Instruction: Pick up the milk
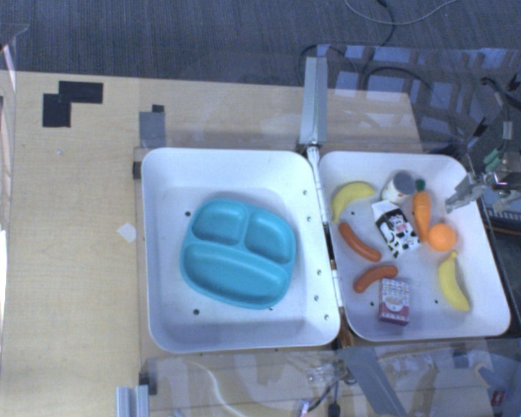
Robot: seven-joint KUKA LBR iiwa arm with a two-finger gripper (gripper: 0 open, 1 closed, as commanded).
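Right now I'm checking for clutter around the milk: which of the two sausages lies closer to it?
The upper sausage, just left of the cow-patterned milk carton. The other sausage lies lower, above the red box.

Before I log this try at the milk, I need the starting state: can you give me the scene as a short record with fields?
target: milk carton, cow-patterned, lying in right bin
touching target: carrot, sausage
other items: two bananas, orange, second sausage, small red carton
left bin: blue divided plate
end effector: at right bin's far right edge, apart from milk carton

Bench [78, 259] w/ 2 white bins [165, 320].
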